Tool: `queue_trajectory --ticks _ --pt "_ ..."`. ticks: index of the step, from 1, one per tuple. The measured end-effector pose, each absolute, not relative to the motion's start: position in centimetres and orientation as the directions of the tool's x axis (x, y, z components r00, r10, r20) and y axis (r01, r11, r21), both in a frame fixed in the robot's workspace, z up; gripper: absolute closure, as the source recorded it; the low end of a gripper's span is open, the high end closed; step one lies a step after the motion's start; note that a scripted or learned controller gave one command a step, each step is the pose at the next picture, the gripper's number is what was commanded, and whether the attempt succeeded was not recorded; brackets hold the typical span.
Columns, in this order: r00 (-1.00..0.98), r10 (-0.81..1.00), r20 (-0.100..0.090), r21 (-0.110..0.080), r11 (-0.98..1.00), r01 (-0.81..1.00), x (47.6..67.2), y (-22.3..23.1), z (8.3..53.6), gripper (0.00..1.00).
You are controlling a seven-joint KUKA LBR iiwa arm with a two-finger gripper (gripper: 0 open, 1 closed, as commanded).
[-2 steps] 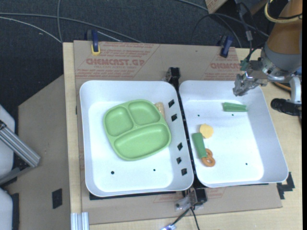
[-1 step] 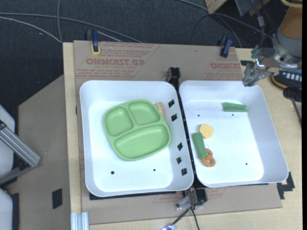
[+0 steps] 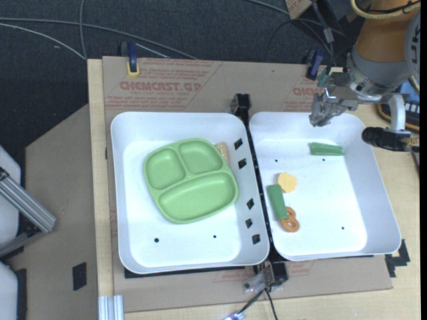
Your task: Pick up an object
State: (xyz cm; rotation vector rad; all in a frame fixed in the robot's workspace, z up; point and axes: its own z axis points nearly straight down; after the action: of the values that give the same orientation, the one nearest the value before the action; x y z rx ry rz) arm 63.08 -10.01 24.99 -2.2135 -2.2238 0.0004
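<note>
Camera view: flat green rectangular block [image 3: 325, 149], lying below the pincer [image 3: 323, 117].

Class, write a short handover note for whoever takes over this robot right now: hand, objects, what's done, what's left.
Hand: above the right bin's far edge, nothing seen between its fingers.
Right bin: small green block nearest the hand; yellow piece, long green block and orange ring nearer the divider.
Left bin: green divided plate.
Done: nothing picked up.
Left: grasp and lift one object.
</note>
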Motion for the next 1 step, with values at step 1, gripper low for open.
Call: queue_trajectory --ticks 1 --pt "-0.005 1.0 0.003 -0.004 0.005 1.0 61.33 -4.99 23.99 1.0"
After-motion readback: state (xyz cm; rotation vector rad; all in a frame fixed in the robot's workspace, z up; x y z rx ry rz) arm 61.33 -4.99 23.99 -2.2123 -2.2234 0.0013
